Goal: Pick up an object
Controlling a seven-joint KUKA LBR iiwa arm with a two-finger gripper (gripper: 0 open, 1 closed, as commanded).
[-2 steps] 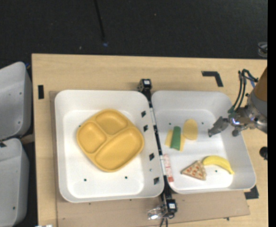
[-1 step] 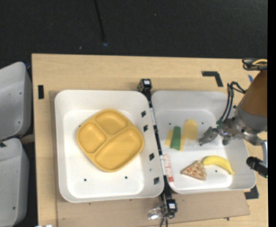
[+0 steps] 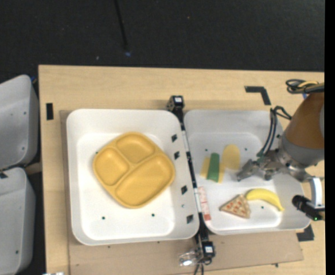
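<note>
Camera view: bench [image 3: 127, 87] carries two white bins; I'll place everything off the right bin [image 3: 213, 122]. The left bin [image 3: 81, 211] sits flush beside it and holds a yellow divided plate [image 3: 134, 168]. The arm [image 3: 306, 128] comes in over the right bin's far-right wall, and the pincer [image 3: 253, 171] hangs low near the bin's centre, above the floor. Fingers look slightly spread with nothing between them, so no grasp.

Items in the right bin, largest first: banana [image 3: 265, 197] at bottom right, just beside the pincer tips; pizza slice [image 3: 236, 206] left of the banana, close to touching it; pale yellow piece [image 3: 231, 156] upper centre; green block [image 3: 213, 167] just left of that, lying on a thin yellow slab.

The banana is the likely target, being nearest. It's probably a light, stiff toy with smooth, slippery skin, and the curved shape may roll. I'd close across the thick middle, perpendicular to its length, avoiding the tapered ends.
</note>
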